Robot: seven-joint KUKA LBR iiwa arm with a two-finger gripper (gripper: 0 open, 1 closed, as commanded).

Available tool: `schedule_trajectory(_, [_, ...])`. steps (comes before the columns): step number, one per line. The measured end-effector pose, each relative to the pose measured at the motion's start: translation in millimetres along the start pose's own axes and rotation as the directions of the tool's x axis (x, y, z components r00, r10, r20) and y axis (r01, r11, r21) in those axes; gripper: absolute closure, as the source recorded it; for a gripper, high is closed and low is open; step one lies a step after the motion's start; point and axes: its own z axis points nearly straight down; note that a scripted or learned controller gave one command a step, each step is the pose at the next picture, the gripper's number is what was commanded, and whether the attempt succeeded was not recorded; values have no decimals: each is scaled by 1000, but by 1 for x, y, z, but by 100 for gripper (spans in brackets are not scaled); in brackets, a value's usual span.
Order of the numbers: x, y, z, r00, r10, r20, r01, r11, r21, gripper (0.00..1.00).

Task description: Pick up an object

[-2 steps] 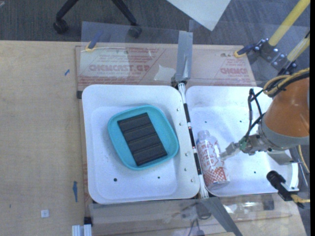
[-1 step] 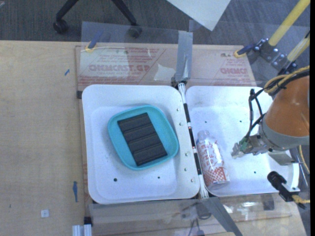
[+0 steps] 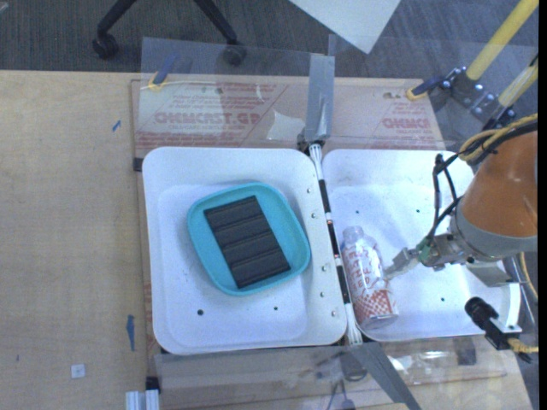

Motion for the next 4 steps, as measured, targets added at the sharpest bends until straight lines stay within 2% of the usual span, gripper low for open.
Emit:
schedule_trajectory(1, [-9,90,39,995,-100,4,100,995,12,0])
schedule_trajectory(2, [-9,90,39,995,-100,4,100,995,12,0])
schedule_trajectory(3, [-20,100,50,1000,-8,-6,8,1000,14,0])
schedule_trajectory(4, [-9,60,46,987,-163,8,163,987,6,0])
